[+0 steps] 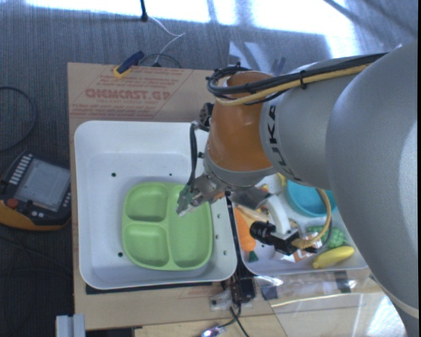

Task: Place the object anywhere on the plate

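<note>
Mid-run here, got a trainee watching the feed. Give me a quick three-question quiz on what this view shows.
1. True or false: the green plate lies in the left bin.
2. How many compartments does the plate have? A) two B) three C) four
3. Over which part of the plate does the gripper hang?

Key:
1. True.
2. B, two on the left side, one long one on the right.
3. Its upper right, near the rim; whether it holds anything cannot be told. A yellow item lies in the right bin.

Green plate (pixel 167 234); white bin (pixel 102 167); yellow banana (pixel 332 257); orange wrist band (pixel 242 128)
</note>
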Available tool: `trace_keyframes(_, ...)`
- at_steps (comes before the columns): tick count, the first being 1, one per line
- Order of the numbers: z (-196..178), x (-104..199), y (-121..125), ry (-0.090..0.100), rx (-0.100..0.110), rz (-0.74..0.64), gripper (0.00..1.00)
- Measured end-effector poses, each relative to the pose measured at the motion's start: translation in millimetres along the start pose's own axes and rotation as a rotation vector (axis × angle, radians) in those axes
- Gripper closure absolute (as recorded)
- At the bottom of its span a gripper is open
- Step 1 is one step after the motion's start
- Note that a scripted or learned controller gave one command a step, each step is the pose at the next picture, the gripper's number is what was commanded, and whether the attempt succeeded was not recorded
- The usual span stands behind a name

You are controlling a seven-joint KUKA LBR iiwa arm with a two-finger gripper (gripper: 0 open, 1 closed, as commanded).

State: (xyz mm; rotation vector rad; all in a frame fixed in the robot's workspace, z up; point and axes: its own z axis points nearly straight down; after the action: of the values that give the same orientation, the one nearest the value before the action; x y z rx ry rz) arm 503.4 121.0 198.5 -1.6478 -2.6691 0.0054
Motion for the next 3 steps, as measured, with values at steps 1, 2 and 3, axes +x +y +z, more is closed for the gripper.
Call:
trace_keyframes(1, -0.8, -2.9, -0.5, -0.002, -0.001, 0.005, 0.0)
trace_keyframes(2, -9.3, -2.6, -0.4, -0.002, 0.001, 0.004, 1.0)
trace_keyframes(3, -8.9, -2.7, -0.5, -0.003, 0.002, 0.004, 0.0)
